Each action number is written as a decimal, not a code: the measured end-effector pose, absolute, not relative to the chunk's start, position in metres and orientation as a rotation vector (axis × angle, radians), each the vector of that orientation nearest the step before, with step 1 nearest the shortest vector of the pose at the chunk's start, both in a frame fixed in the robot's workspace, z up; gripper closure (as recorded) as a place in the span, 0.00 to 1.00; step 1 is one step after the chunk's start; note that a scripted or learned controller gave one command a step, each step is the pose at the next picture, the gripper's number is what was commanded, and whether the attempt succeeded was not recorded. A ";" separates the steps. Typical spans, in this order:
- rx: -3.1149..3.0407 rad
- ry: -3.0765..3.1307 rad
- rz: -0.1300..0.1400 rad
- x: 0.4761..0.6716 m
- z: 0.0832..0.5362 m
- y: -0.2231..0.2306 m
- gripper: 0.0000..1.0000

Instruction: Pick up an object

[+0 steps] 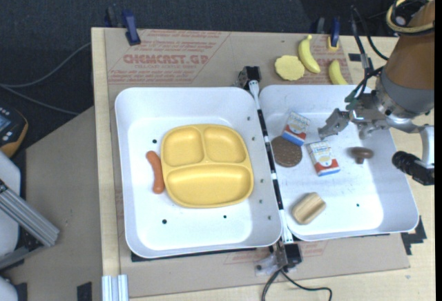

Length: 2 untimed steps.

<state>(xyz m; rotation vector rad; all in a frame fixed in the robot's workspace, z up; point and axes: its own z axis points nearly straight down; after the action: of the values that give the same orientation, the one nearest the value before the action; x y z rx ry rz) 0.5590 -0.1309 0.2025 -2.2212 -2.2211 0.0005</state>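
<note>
Dark grey carpet surrounds a pale wooden bench (173,58) with red print on its board, blue clamps at the back edge and cables trailing off both sides. Two shallow white plastic bins sit side by side on it, touching along a black hinge strip. Left bin (131,175): a yellow three-compartment plastic plate (206,165) at centre, with an orange toy hot dog sausage (155,171) lying lengthwise just beside the plate's left rim. Right bin (387,217): a small red, white and blue carton (297,127) near the back left, a round brown cookie (287,152) just in front of it, a second red-and-white carton (323,158) to the cookie's right, a tan bread-roll piece (308,208) toward the front, and a small brown lump (360,152) near the right side. Behind the right bin, on the bare bench, lie a yellow scalloped disc (289,68) and two yellow toy bananas (309,56), (336,72). Grey arm with the orange band enters from the right; its two-finger gripper (335,123) hangs over the right bin, above and just right of the blue carton, behind the second carton. Fingers look spread apart, nothing between them. Both cartons and the cookie crowd closely below the gripper.
</note>
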 end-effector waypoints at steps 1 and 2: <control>-2.220 -2.216 0.006 0.569 0.078 -0.153 0.00; -2.224 -2.222 -0.002 0.571 0.095 -0.152 1.00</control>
<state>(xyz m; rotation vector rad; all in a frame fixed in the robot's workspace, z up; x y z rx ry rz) 0.5712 -0.1524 0.0950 -2.2241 -2.2222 -0.0019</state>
